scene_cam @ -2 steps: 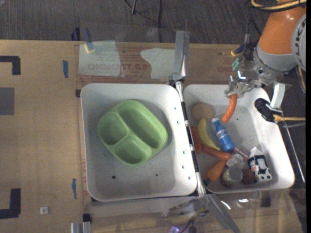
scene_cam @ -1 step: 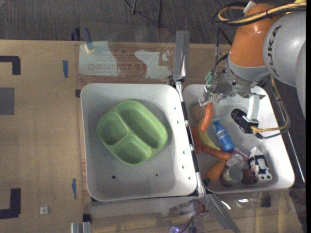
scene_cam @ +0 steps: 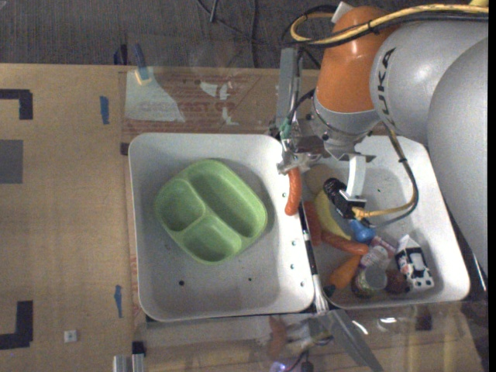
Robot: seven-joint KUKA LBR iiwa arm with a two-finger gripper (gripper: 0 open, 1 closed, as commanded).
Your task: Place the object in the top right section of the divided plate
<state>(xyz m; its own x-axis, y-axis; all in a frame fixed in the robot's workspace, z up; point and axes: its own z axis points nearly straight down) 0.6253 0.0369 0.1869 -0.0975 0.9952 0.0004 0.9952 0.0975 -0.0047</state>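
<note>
I see the gripper pinching an orange hot dog that hangs over the bins' shared edge, right of the green divided plate at frame centre

The arm runs off the right and top edges and covers the upper part of the right bin. The pincer is too blurred to read. Cluttered small items in that bin overlap, hard to identify.
</note>
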